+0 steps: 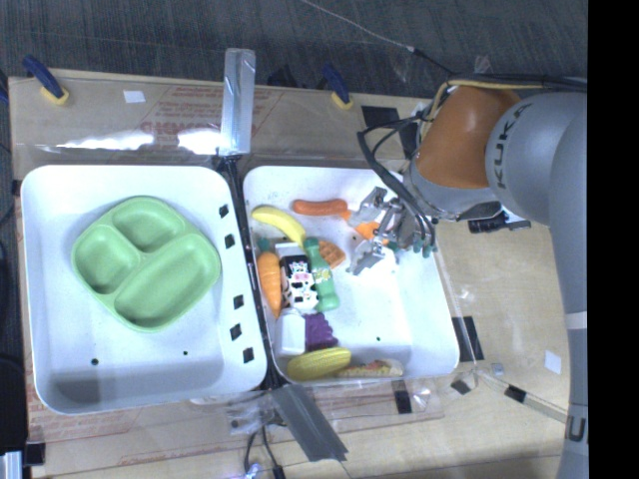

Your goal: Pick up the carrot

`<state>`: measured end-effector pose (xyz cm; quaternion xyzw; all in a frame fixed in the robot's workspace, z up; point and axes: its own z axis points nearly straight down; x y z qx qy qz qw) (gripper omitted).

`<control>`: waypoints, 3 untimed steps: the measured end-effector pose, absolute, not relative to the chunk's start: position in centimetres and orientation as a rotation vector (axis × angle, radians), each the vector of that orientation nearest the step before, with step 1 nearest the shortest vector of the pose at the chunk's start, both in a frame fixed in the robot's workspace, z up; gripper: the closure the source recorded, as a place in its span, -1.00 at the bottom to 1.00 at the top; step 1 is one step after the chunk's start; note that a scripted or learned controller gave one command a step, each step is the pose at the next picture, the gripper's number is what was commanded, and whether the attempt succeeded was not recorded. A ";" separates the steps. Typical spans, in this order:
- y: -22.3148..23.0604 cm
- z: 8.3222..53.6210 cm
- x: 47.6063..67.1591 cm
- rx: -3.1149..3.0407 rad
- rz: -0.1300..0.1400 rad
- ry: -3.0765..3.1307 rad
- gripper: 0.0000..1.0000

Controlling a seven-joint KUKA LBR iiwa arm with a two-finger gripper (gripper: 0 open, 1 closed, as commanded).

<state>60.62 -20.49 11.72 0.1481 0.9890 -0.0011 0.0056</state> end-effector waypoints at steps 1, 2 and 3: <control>-20.9 9.3 61.2 0.466 -0.003 3.100 -1.00; -20.7 10.6 61.4 0.453 -0.005 3.094 1.00; -20.6 11.7 61.6 0.442 -0.007 3.088 1.00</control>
